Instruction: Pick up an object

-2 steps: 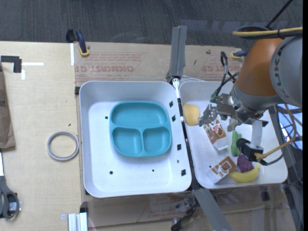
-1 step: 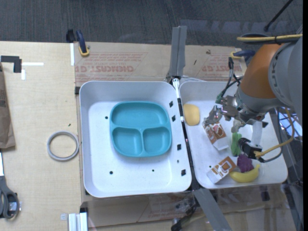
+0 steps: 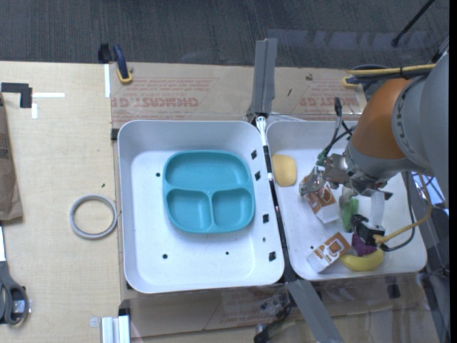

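The right bin (image 3: 400,263) holds several small things. A pale yellow rounded object (image 3: 284,169) lies at its left side. A small brown and white carton (image 3: 323,200) sits near the middle and a second carton (image 3: 329,251) lies near the front. At the front also lie a banana (image 3: 362,262), a purple item (image 3: 363,245) and a green item (image 3: 348,211). My gripper (image 3: 314,183) hangs low over the middle of this bin, just above and to the left of the first carton, between it and the yellow object. The arm hides part of the bin behind it.
The left bin (image 3: 143,213) holds a teal divided plate (image 3: 209,191). A grey ring (image 3: 93,216) lies on the bench to the left of the bins. A raised divider (image 3: 269,184) separates the two bins. Cables run along the right bin's right side.
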Controlling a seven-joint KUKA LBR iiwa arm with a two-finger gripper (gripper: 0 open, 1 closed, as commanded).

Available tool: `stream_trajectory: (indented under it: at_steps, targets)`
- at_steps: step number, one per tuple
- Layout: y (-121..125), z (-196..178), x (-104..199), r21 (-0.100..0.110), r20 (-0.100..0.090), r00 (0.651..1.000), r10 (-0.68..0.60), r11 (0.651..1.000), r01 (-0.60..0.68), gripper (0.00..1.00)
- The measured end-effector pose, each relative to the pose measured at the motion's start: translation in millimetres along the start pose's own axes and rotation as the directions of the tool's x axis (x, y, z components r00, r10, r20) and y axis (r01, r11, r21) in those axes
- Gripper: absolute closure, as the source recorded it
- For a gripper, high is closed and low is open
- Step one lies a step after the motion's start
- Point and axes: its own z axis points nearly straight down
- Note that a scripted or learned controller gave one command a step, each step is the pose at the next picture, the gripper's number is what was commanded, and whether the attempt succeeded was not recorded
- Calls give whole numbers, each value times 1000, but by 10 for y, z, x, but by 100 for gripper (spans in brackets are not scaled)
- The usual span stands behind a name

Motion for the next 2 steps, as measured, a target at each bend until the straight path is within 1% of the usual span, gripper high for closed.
stream_trajectory:
  at_steps: [1,2]
  targets:
    - [7,-96,-17,-1,2,1000,2,1000,-2,100]
    - [473,-1112,242,1,2,918,-396,918,396,100]
